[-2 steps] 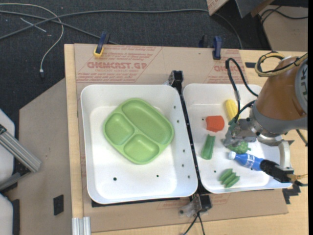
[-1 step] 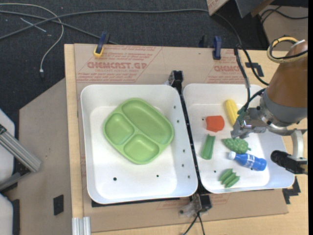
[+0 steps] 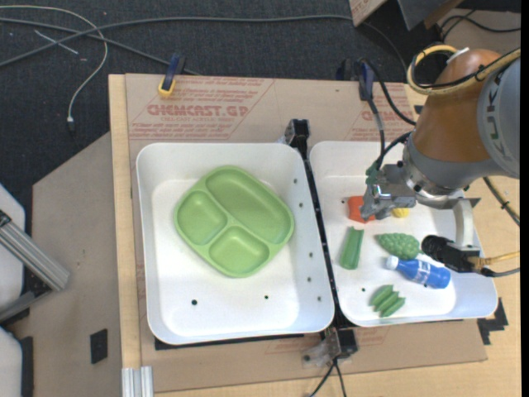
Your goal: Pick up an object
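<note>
My gripper [image 3: 378, 208] hangs low over the upper middle of the right bin [image 3: 337, 165]. It is right beside an orange-red object [image 3: 356, 211], which shows at the gripper's left edge and is partly hidden by it. A small yellow piece [image 3: 402, 212] peeks out on the gripper's right. Below lie a green stick-shaped piece [image 3: 352, 248], a bumpy green piece [image 3: 398, 244], a blue bottle with a white cap [image 3: 420, 271] and a green pea pod [image 3: 387, 300]. I see nothing clearly between the fingers.
The left bin [image 3: 162, 303] holds a green divided plate [image 3: 235, 220] near its middle. A ridge [image 3: 316, 222] separates the two bins. Cardboard [image 3: 207, 110] lies under both. The arm's orange band [image 3: 459, 114] looms over the right bin's far right.
</note>
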Robot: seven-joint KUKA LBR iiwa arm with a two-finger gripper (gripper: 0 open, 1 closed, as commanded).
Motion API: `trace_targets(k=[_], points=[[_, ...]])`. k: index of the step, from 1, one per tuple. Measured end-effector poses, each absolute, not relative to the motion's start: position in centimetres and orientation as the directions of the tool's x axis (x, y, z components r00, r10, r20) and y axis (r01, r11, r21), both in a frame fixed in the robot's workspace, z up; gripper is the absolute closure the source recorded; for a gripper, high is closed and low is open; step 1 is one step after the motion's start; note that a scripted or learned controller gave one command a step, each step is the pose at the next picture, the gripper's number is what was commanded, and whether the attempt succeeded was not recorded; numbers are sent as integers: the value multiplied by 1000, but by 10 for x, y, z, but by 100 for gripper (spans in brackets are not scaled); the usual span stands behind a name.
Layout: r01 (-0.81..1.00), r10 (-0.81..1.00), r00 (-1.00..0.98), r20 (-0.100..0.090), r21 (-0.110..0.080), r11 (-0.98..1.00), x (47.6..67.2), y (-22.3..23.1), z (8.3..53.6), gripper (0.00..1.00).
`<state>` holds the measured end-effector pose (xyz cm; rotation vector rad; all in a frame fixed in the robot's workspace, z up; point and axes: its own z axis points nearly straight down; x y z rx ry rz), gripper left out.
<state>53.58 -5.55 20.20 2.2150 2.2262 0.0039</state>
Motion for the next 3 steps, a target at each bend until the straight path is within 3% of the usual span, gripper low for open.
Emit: trace_targets(k=[2, 3], points=[[1000, 1000, -6, 1, 2, 6, 582, 40, 211, 100], [1000, 1000, -6, 2, 4, 6, 617, 89, 213, 100]])
